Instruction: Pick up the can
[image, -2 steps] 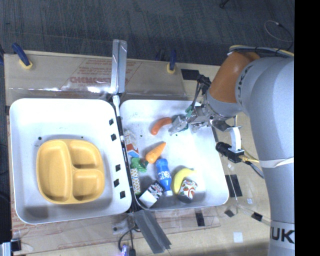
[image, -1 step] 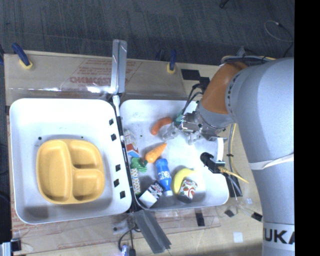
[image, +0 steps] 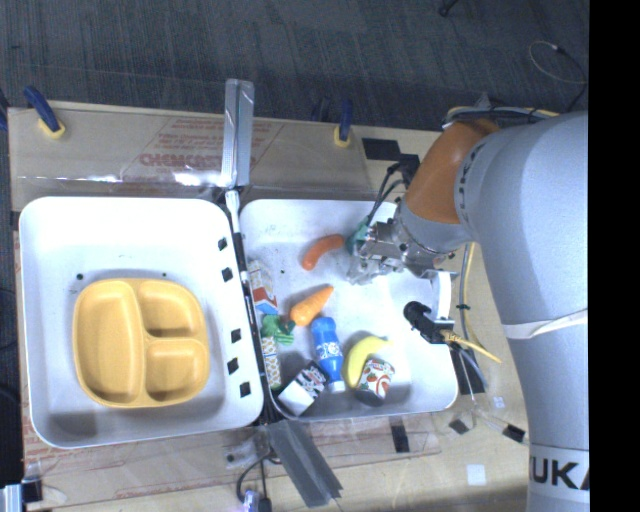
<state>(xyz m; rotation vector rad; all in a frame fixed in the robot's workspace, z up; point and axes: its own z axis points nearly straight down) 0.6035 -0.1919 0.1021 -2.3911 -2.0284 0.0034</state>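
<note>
— While the grey arm (image: 520, 230) reaches in from the right, where does its hand (image: 378, 258) sit?

— Over the right bin (image: 430, 400), near that bin's upper right part, just right of an orange carrot-like piece (image: 322, 250). The metal fingers point down toward the white floor there. I can't tell how wide they stand, and nothing shows between them.

— And the can?

— The can (image: 375, 379) lies near the bottom edge of the right bin, red and white with a dark top, tilted. It touches a yellow banana (image: 360, 355), which curves around its upper left side. It is well apart from the hand.

— What else is in that bin?

— A blue bottle (image: 326, 346) just left of the banana, a second orange carrot (image: 313, 301) above it with a green top (image: 276, 327), a small white cup (image: 297, 394) at the bottom, and some printed packets (image: 262, 290) along the left wall.

— The left bin?

— The left bin (image: 40, 230) holds a yellow divided plate (image: 140, 340) with three compartments, lying flat toward its left side.

— Anything on the bench (image: 120, 140) itself?

— Blue clamps (image: 42, 110) at the back edge, and a clear printed sheet (image: 190, 150) behind the bins.
</note>
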